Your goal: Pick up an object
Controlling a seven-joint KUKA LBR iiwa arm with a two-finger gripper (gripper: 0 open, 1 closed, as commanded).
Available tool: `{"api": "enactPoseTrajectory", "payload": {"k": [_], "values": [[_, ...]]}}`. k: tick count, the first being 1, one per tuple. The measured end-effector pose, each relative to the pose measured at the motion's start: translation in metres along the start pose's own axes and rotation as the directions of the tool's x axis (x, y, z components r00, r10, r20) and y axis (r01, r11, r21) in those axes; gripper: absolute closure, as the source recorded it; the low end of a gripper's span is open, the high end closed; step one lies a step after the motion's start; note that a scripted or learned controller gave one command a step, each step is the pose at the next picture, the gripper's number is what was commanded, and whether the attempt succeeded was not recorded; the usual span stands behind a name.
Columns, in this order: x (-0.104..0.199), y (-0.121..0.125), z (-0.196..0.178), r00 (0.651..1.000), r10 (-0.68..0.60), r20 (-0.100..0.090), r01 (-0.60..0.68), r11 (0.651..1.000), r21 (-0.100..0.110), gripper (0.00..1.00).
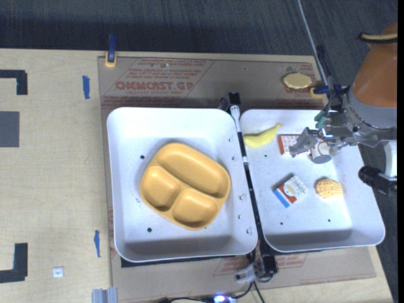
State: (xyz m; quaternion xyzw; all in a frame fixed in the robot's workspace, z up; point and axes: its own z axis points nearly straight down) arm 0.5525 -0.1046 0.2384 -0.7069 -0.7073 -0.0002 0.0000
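Currently left bin (pixel 120 169): yellow tray (pixel 184 185) | right bin (pixel 360 229): banana (pixel 262 136), carton (pixel 290 190), cookie (pixel 328 187) | jaws (pixel 314 145) (state unclear)

So there's dark grey carpet-looking floor (pixel 189 11) running across the top, and a pale wooden benchtop (pixel 50 169) sitting under everything. Black square markings (pixel 14 82) and bits of blue tape (pixel 86 87) are dotting its left side, and a brown printed cardboard sheet (pixel 164 81) is lying flat across the middle.
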Motion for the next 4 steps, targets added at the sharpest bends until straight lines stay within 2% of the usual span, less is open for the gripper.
{"api": "enactPoseTrajectory", "payload": {"k": [1,2,3,4], "values": [[0.011,-0.014,0.141,1.0,0.001,0.003,-0.001,1.0,-0.011,0.0],[0.004,-0.065,0.153,1.0,0.003,0.002,-0.003,1.0,-0.003,0.0],[0.004,-0.063,0.142,1.0,0.003,0.003,-0.003,1.0,-0.009,1.0],[0.084,-0.024,0.054,1.0,-0.001,0.0,0.001,1.0,-0.001,1.0]]}}
